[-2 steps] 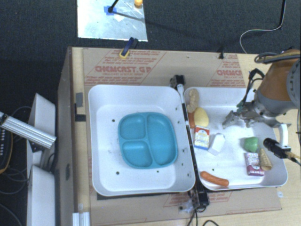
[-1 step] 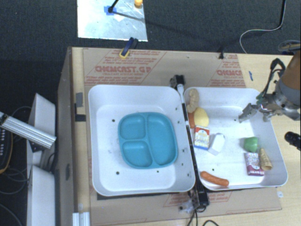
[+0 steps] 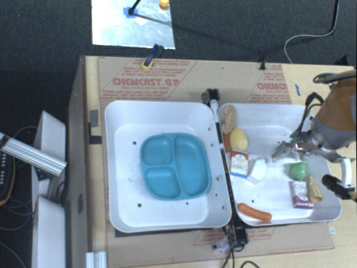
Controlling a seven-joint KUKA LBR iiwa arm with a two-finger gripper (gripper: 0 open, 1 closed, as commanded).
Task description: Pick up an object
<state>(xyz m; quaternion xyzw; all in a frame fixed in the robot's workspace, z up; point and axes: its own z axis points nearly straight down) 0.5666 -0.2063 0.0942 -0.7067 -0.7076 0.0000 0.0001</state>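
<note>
Camera view: the hand (image 3: 284, 148) sits low in the right bin (image 3: 279, 116), fingers spread and empty, beside the green ball (image 3: 298, 171), the likeliest pick. A blue divided plate (image 3: 174, 166) occupies the left bin (image 3: 162, 113).

Two bins side by side on the counter (image 3: 167, 77). Left bin (image 3: 120, 149): a divided plate (image 3: 174, 166) at its middle. Right bin (image 3: 268, 121): a roll (image 3: 228, 116) at the back left corner, a potato (image 3: 239, 139) just in front of it, then a small carton (image 3: 239, 163) with a block (image 3: 257, 171) touching its right side. Sausage (image 3: 254, 211) along the front edge. Ball (image 3: 298, 170) toward the right, a packet (image 3: 299, 194) and what may be a cone (image 3: 315, 188) in front of it
</note>
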